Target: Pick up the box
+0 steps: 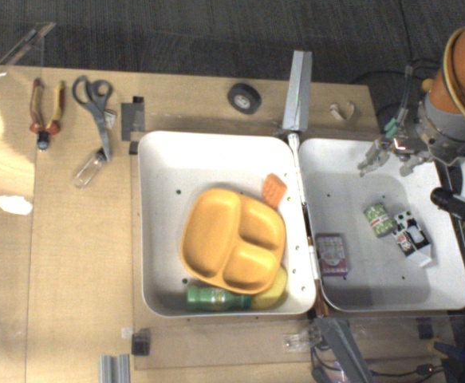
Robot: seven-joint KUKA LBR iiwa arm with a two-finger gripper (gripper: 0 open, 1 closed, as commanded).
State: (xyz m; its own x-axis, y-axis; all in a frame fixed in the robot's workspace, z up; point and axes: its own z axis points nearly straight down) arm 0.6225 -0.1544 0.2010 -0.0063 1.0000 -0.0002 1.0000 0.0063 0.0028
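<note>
Arm (pixel 463 78) hangs over right bin's (pixel 447 294) far corner — fingers (pixel 392 154) unclear, cannot tell — box (pixel 331 254) apart.

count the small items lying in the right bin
3: a purple box against the left wall of the right bin, a green packet near the middle, and a black-and-white item right of it. None look hidden.

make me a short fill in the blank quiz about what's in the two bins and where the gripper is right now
1. The yellow divided tray lies in the ____ bin.
2. The purple box lies in the right bin, against its ____ wall.
3. The green bottle lies at the tray's ____ edge.
4. The gripper hangs over the ____ bin's far end.

Missing words: left; left; near; right
</note>
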